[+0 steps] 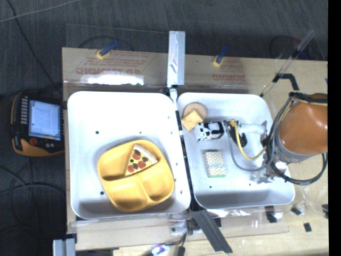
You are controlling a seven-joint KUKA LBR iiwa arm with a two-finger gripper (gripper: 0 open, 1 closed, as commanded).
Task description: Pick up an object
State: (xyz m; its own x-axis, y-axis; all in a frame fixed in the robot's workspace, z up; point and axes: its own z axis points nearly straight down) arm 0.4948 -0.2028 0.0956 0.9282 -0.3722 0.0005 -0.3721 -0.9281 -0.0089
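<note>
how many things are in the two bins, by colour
yellow: 1, the divided tray
mixed colours: 1, the pizza slice toy in the tray
tan: 1, the wooden block
black and white: 1, the small toy
pale green: 1, the sponge
total: 5

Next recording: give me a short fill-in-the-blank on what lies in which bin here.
1. The yellow divided plate lies in the ____ bin.
2. On that plate sits a toy slice of ____.
3. The small patterned card lies in the ____ bin.
4. The tan wooden block sits near the right bin's ____ left corner.

Missing words: left; pizza; right; upper
</note>
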